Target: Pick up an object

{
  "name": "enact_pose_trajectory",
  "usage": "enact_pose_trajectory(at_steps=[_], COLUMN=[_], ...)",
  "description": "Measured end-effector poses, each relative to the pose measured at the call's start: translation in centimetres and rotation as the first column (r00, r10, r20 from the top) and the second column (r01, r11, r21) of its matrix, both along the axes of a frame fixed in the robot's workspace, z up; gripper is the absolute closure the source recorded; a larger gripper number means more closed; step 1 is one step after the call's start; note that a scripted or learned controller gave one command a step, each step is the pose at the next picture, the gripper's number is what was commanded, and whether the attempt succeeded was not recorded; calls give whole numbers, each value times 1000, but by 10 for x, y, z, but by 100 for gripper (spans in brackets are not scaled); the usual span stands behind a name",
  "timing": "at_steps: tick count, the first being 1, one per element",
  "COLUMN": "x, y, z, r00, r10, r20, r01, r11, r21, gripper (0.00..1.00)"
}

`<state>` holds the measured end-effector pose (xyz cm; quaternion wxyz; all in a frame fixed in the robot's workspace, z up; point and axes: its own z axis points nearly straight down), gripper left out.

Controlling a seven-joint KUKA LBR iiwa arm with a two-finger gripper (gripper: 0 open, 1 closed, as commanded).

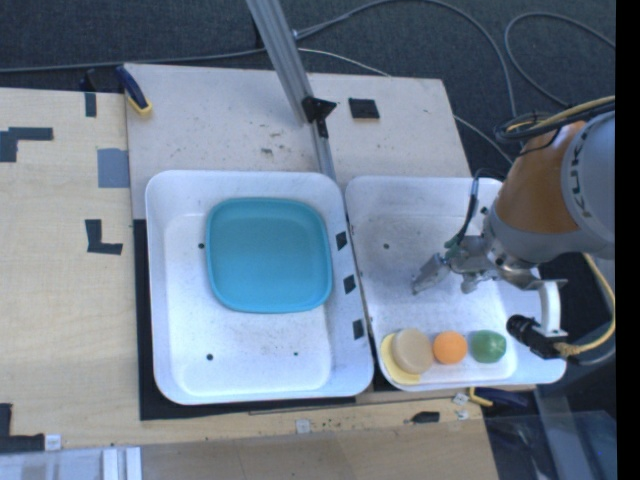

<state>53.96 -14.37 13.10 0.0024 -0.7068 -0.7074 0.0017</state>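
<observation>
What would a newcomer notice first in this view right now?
The big blue plate dominating the left bin. Next, three small things along the right bin's near edge: a tan disc, an orange ball and a green ball, with the gripper just above them.

Robot lab — taped bench (60, 208), cables (480, 28)

Illumination is even and moderately bright. The white bins (250, 380) appear slightly washed out, with mild glare. Shadows beneath the arm (560, 188) are soft. Overall focus is slightly soft.
</observation>
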Motion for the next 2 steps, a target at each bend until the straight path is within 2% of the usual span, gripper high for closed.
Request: enact_pose_trajectory(at_steps=[1, 2], x=[0, 1], y=[0, -1], z=[-42, -30], r00=[1000, 1000], r10=[0, -1], r20=[7, 9], r01=[0, 1], r11=[1000, 1000], r21=[-1, -3], gripper=[0, 100])
